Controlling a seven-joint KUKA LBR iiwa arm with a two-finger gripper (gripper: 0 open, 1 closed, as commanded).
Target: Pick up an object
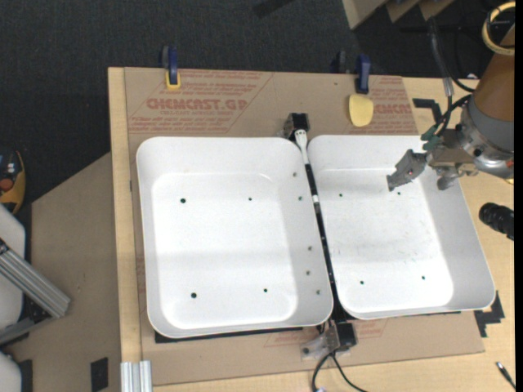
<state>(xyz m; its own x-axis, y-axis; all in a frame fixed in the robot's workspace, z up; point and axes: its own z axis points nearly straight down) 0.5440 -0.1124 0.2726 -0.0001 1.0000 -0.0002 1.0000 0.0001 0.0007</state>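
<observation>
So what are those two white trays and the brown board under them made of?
The left bin and right bin look like thin moulded plastic, white and slightly glossy: rounded corners, soft sheen. The board looks like a sheet under brown protective paper, matte, with red repeated print; the sheet itself I cannot tell.

The grey arm (490,125) wears an orange band above seemingly dark cabling and grey metal jaws.

Two bins sit side by side: left bin (163,243) beside right bin (458,251), touching.
</observation>
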